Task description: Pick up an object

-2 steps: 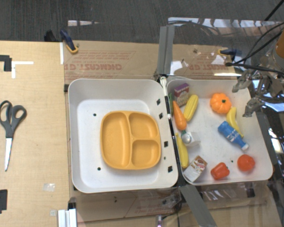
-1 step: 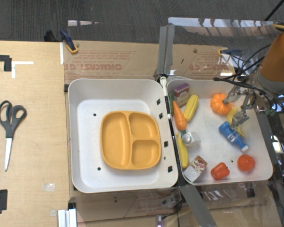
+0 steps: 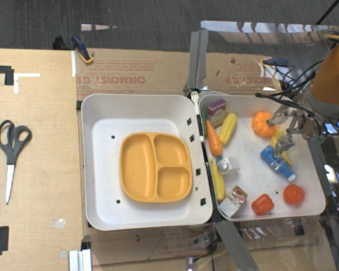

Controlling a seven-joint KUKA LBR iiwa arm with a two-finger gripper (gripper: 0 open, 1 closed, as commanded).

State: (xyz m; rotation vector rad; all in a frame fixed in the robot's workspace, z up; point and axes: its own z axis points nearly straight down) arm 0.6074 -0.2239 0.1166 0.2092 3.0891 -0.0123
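Note:
The right bin (image 3: 312, 168) holds several toy foods. My gripper (image 3: 280, 132) hangs over its right half with its fingers spread open; one fingertip (image 3: 283, 146) reaches down to the upper end of a blue bottle (image 3: 277, 162). The other points toward an orange fruit (image 3: 263, 124). A bit of something yellow (image 3: 278, 133) shows between them, and I cannot tell whether it is touched. A red tomato (image 3: 294, 195) and a red pepper (image 3: 262, 204) lie nearer the front.
A carrot (image 3: 214, 140), yellow corn (image 3: 227, 127), a banana (image 3: 218, 180), a purple box (image 3: 216, 110) and a small carton (image 3: 233, 201) line the right bin's left side. The left bin (image 3: 96, 151) holds a yellow divided plate (image 3: 156, 167). Scissors (image 3: 11, 145) lie on the bench at left.

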